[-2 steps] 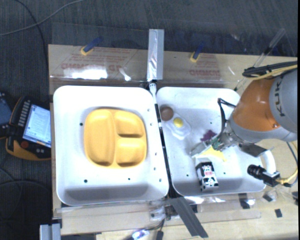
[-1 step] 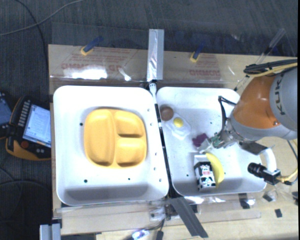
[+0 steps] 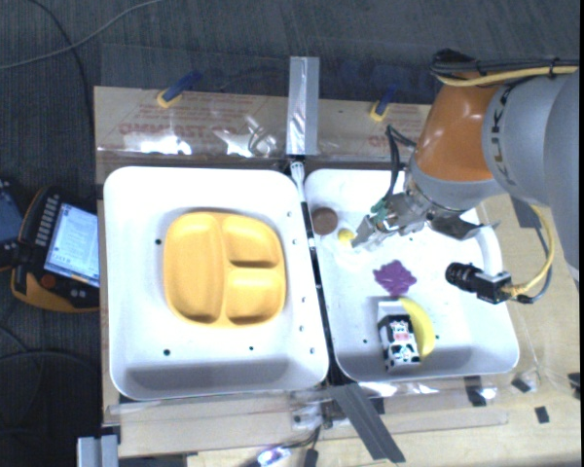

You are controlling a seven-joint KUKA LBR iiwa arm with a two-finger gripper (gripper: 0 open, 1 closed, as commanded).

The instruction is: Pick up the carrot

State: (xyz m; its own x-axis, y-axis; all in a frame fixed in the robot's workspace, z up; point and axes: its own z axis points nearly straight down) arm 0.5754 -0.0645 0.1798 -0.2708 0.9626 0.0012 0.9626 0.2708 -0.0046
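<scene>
My gripper hangs low over the back left part of the right bin, pointing left and down. Its tip is right beside a small yellow piece on the bin floor. A brown round thing lies just left of that, near the bin's left wall. The wrist and orange band cover the back right part of this bin and hide what lies beneath.
Purple grapes lie mid-bin, with a banana and a black-and-white item toward the front. A black cable plug hangs at the right. The left bin holds a yellow divided tray.
</scene>
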